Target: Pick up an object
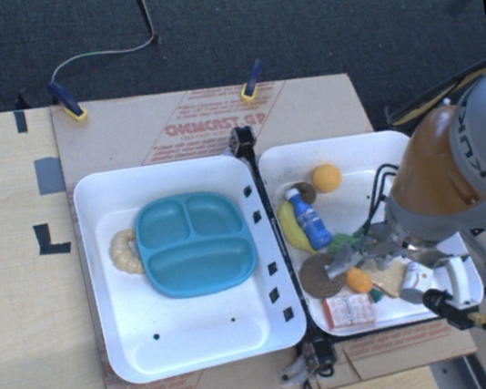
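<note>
The gripper, its state impossible to tell, sits among right-bin clutter, the orange ball just below it.

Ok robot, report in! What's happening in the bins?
Pincer low in right bin, grip unclear. Small orange ball right beside it. Blue bottle, brown disc crowd close.

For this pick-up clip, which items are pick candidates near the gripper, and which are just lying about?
Candidates, right bin:
gripper
blue bottle
orange ball
small orange ball
brown disc
red-and-white packet

Lying about:
blue divided plate, left bin
beige object at plate's left
yellow clamps
</note>
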Controlling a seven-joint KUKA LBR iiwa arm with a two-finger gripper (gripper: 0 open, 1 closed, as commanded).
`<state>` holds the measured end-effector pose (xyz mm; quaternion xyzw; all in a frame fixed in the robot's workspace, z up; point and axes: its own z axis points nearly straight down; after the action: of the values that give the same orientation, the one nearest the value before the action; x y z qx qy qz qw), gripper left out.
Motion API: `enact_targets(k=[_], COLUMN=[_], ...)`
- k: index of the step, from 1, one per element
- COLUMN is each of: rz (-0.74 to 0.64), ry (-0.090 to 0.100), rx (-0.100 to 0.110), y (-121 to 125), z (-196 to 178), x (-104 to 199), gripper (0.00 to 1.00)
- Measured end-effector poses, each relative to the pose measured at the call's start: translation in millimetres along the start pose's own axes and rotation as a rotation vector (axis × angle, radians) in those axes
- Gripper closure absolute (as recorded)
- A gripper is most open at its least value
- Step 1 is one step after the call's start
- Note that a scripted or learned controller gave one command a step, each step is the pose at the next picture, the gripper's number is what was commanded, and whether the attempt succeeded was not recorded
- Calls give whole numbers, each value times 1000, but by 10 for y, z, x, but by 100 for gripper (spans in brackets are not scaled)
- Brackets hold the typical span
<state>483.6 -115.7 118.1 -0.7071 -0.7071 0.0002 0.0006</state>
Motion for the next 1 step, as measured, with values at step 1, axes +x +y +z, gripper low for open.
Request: enact_targets(k=[1], rz=[4], ry=[-5], rx=[-8], y=[18], z=[287], x=[128], gripper=[0])
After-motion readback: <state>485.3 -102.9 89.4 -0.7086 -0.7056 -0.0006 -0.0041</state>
